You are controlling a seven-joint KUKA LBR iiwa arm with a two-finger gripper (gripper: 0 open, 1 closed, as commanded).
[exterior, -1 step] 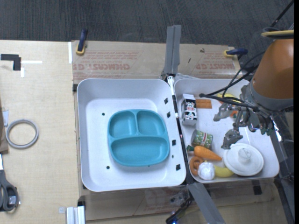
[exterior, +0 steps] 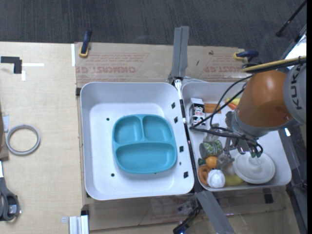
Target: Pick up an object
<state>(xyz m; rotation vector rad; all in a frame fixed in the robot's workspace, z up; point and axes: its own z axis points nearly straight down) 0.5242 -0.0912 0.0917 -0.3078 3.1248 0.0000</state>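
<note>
My gripper (exterior: pixel 233 149) hangs low in the right bin (exterior: pixel 282 178) under the arm's orange band. It sits over a pile of small items: a grey-green crumpled thing (exterior: pixel 212 146), an orange ball (exterior: pixel 211 162), a white ball (exterior: pixel 216 179), a yellow piece (exterior: pixel 234 180) and a white round dish (exterior: pixel 255 168). A small white carton (exterior: pixel 197 110) lies at the bin's back left. The wrist and cables hide the fingertips.
The left bin (exterior: pixel 92 130) holds a teal divided plate (exterior: pixel 145 143). A grey tape ring (exterior: pixel 21 139) and scissors (exterior: pixel 9 204) lie on the wooden bench to the left. A grey divider bar (exterior: pixel 180 52) rises between the bins at the back.
</note>
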